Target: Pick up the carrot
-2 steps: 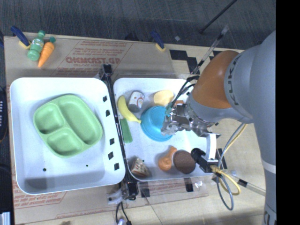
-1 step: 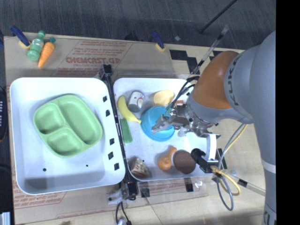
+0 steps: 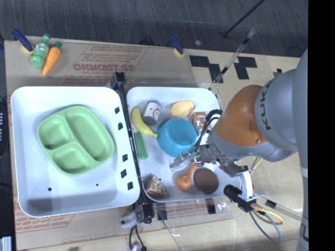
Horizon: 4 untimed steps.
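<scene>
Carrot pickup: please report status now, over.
Pincer low in right bin, by blue bowl; grip state unclear. Carrot outside the bins, far top left on cardboard, untouched. Green bottle lies against it.

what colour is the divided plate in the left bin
Light green; the divided plate lies in the left bin, plain in the camera view.

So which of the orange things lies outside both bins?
The carrot, on the cardboard at the far left corner beside a green bottle. The other orange item sits in the right bin, next to a brown ball under the arm.
</scene>
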Available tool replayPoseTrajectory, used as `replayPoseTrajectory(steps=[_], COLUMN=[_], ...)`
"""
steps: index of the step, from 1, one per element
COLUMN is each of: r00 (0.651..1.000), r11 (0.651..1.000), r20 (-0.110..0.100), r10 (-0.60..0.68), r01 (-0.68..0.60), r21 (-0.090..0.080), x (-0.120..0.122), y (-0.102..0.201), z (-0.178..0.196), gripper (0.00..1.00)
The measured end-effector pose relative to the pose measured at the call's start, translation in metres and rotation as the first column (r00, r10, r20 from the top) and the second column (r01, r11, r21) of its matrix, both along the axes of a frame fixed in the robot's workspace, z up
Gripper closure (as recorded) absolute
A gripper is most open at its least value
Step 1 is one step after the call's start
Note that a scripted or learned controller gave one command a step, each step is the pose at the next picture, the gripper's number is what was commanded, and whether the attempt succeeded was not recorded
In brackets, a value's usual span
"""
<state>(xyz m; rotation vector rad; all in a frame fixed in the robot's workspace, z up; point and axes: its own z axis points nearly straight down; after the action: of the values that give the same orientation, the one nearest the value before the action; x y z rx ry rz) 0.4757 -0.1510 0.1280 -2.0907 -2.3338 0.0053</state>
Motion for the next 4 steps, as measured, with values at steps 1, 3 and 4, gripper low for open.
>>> replayPoseTrajectory(steps=[1,3,4], r00=[0.975,0.997,0.997], r11=[0.975,0.997,0.997], r20=[-0.001,-0.001,-0.005], r10=[-0.224,-0.08,-0.075], r01=[0.224,0.08,0.075], r21=[0.001,0.002,0.003], x=[0.001,0.0,0.001], y=[-0.025,0.026,0.026], z=[-0.036,-0.013,-0.003], gripper=[0.0,1.0,1.0])
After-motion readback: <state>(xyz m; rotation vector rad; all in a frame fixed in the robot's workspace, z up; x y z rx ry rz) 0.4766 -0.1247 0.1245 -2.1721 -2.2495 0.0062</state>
